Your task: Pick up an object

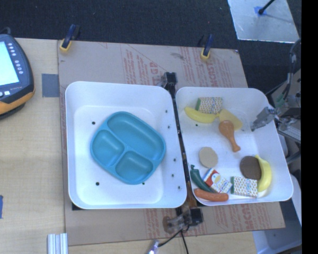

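Note:
The right bin [265, 100] holds several toy foods. At its back lie a yellow banana [197, 115] and a patterned cracker block [209, 105], with an orange drumstick [230, 134] just in front of them. Toward the front are a tan round cookie [208, 156], a brown patty [249, 167], a second banana [265, 174], a green pepper [197, 177], a small red-and-white carton [219, 183], a red sausage [211, 196] and another cracker block [245, 187]. My gripper [263, 118] hangs at the bin's right rim, right of the drumstick, with nothing seen in it.
The left bin [77, 142] holds a blue divided plate [128, 147]. A tablet-like pendant [5, 75] lies at the bench's far left. Clamps [68, 39] [205, 46] hold the cardboard sheet at the back. The arm's body [291, 110] stands at the right edge.

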`<state>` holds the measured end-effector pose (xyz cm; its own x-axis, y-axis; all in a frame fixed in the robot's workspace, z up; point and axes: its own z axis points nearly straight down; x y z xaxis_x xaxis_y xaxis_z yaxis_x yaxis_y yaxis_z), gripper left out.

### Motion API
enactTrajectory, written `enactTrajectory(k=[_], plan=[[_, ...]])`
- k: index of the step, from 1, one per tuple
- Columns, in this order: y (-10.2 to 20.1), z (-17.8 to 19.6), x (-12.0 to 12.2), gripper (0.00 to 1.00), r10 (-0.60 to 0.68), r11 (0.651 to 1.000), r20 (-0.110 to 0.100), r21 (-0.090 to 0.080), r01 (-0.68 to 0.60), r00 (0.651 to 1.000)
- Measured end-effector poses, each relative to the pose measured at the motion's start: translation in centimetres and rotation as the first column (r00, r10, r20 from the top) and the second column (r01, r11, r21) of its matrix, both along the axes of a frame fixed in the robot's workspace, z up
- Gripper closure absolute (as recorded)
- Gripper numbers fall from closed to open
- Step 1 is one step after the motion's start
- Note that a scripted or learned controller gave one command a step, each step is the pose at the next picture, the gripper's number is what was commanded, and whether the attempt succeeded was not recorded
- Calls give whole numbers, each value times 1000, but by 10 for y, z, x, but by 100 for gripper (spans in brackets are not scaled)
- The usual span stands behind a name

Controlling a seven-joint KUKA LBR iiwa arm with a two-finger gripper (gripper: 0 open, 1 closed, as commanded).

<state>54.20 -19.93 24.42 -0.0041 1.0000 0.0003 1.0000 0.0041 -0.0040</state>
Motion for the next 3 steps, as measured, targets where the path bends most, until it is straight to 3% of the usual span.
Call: enactTrajectory(k=[1, 2, 3], plan=[[32, -106, 36, 0, 2, 1000, -2, -1, -2, 1000], [30, -153, 54, 0, 4, 1000, -4, 0, -4, 1000], [30, -142, 54, 100, 6, 1000, -5, -1, -6, 1000]])
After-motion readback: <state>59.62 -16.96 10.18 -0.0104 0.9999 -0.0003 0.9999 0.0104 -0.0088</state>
